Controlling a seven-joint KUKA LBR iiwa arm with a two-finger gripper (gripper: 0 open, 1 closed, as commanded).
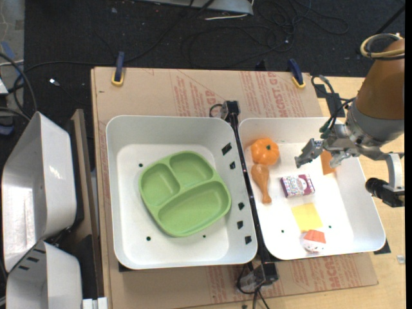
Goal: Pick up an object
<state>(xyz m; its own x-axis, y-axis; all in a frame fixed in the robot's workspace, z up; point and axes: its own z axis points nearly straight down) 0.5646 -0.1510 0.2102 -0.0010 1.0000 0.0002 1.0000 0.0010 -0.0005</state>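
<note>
While the green divided plate (185,192) sits alone in the left bin (122,172), candidates crowd the right bin (360,224): orange pumpkin (264,151), drumstick (261,181), purple carton (297,185), yellow slice (307,215). Pincer (315,152) hovers upper right, holding nothing; can't tell how wide it's open.

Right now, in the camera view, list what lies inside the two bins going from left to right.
green divided plate → chicken drumstick → small purple carton → yellow slice → orange piece under the hand. The orange pumpkin and the red-and-white item near the front overlap others in left-right order, so I leave them out.
</note>
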